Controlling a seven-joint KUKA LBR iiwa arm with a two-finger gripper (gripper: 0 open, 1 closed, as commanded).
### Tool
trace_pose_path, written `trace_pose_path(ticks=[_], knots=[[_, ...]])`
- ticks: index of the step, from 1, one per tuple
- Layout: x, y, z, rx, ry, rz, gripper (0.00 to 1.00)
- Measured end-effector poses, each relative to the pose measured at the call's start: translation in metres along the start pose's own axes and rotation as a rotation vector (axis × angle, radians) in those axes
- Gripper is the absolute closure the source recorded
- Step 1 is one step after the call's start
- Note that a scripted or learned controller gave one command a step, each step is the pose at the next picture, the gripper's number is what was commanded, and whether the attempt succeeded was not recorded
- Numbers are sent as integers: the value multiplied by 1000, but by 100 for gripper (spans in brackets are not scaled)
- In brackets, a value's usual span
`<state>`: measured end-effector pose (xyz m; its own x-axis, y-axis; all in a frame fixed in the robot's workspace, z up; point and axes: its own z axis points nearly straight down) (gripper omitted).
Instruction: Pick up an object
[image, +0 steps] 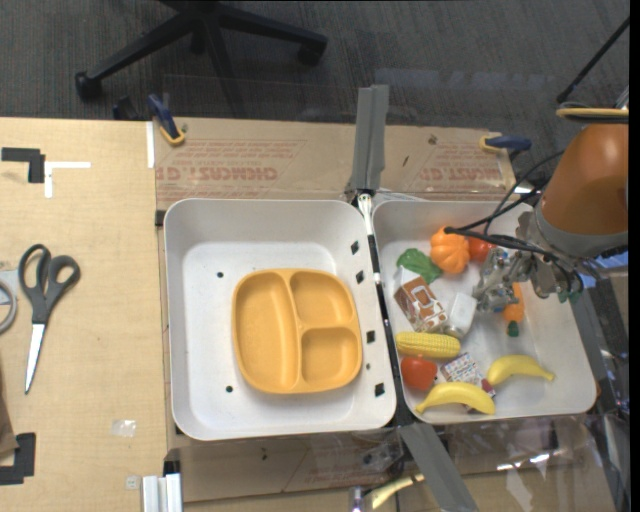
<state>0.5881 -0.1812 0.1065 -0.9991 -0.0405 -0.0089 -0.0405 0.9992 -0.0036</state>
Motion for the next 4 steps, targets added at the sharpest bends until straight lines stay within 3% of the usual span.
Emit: trace_pose_path(ticks=[1, 2, 4], knots=[[0, 0, 0, 0, 0, 0, 0], [-24, -5, 13, -2, 2, 34, 0], [-23, 21, 14, -2, 5, 278, 0]])
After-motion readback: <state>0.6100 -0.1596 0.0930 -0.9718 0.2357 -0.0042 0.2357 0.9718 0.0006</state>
